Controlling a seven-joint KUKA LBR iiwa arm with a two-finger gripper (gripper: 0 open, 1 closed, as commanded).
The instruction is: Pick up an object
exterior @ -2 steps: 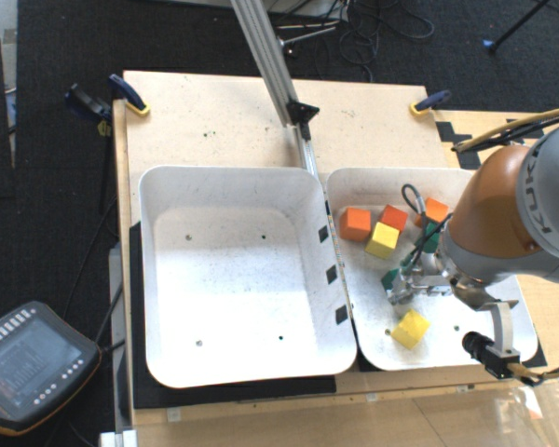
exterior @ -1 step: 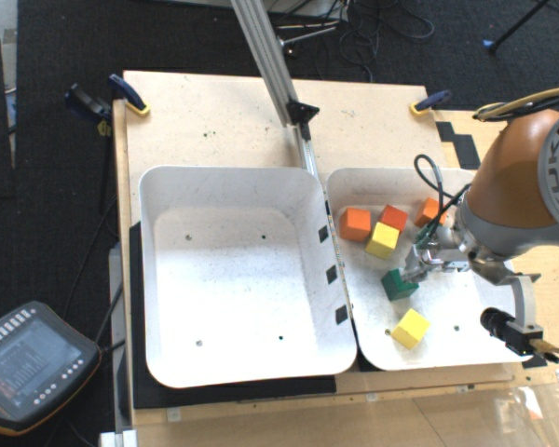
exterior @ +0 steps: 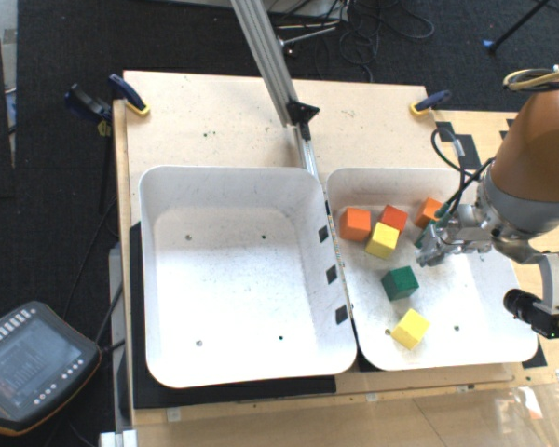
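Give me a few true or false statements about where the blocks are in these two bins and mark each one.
1. All the blocks lie in the right bin. True.
2. The green block sits between the two yellow blocks, one above it and one below it in the picture. True.
3. There are three yellow blocks. False: two.
4. The end effector hovers over the left bin. False: it is over the right bin, beside the blocks.
5. An orange block lies near the divide between the bins. True.
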